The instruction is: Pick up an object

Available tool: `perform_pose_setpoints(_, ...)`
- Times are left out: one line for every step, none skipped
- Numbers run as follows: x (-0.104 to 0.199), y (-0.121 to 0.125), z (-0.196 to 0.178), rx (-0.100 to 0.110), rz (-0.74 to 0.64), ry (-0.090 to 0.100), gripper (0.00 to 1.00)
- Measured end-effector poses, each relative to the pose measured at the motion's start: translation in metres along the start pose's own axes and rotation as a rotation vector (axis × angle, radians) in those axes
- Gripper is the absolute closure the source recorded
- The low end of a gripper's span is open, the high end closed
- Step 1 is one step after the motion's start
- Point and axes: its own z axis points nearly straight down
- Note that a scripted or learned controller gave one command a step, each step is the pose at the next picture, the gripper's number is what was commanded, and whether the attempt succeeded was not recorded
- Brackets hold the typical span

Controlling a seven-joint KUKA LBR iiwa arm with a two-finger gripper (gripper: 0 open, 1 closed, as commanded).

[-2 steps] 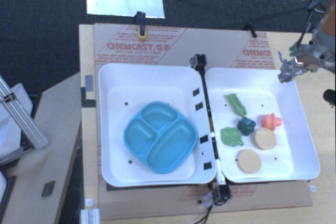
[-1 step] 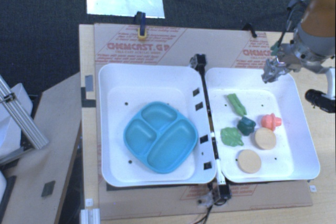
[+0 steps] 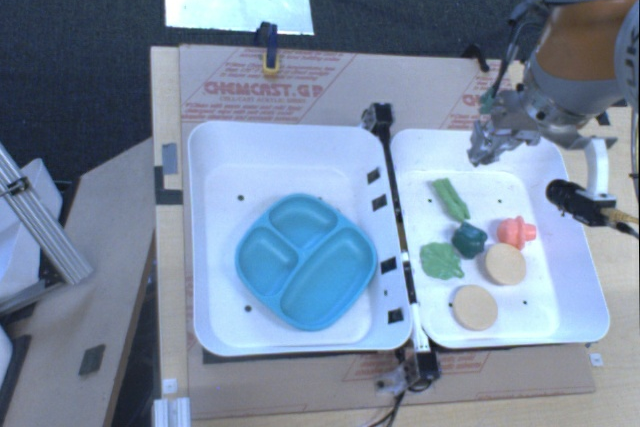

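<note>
The right bin (image 3: 560, 315) holds several small toy foods: a long green piece (image 3: 451, 198), a dark teal piece (image 3: 468, 239), a leafy green piece (image 3: 440, 261), a pink piece (image 3: 516, 232), and two tan discs (image 3: 505, 265) (image 3: 475, 307). My gripper (image 3: 486, 149) hangs over the bin's far edge, above and behind the long green piece, with nothing seen between its fingers. The arm comes in from the upper right.
The left bin (image 3: 215, 215) holds a blue divided plate (image 3: 305, 260). A black clip divider (image 3: 385, 205) runs between the bins. A black part with a white bracket (image 3: 580, 198) sticks in at the right bin's right rim. A yellow clamp (image 3: 270, 50) sits at the bench's back.
</note>
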Motion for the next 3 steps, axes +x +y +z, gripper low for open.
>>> perform_pose_setpoints(0.046,0.000,0.005,0.000,0.000,0.000,1.00)
perform_pose_setpoints(0.089,-0.007,0.022,0.001,0.000,0.001,1.00)
perform_pose_setpoints(0.151,-0.014,0.029,0.001,-0.002,0.001,1.00)
